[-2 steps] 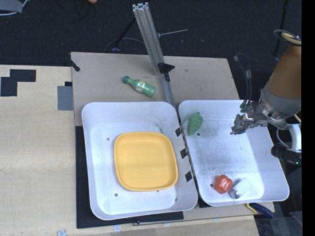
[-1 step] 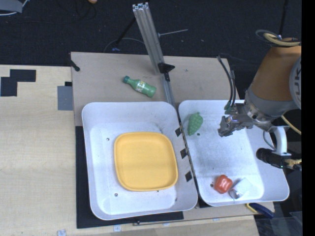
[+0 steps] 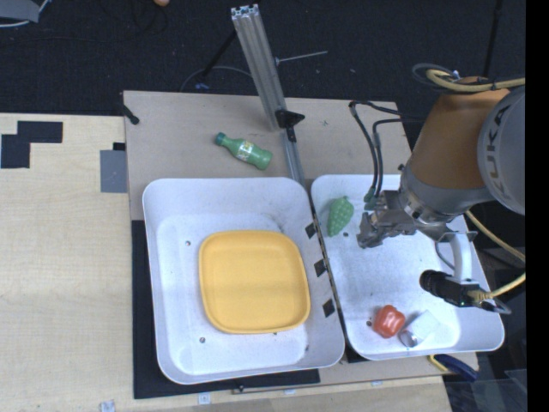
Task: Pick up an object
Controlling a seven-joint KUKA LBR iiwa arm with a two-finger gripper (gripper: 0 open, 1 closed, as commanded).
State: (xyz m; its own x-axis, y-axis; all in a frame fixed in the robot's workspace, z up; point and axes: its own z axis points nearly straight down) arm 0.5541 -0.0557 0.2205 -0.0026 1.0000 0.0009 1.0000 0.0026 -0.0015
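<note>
Since the gripper (image 3: 371,234) hovers beside the green object (image 3: 340,215) — whether clenched I cannot tell — descending could nudge it away.

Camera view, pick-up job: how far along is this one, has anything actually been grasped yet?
Nothing looks picked yet. The end effector sits low in the right bin, just right of the green object, with nothing visibly held. The red object lies near that bin's front edge, and the yellow plate rests in the left bin. Closing on an object and lifting remain.
</note>
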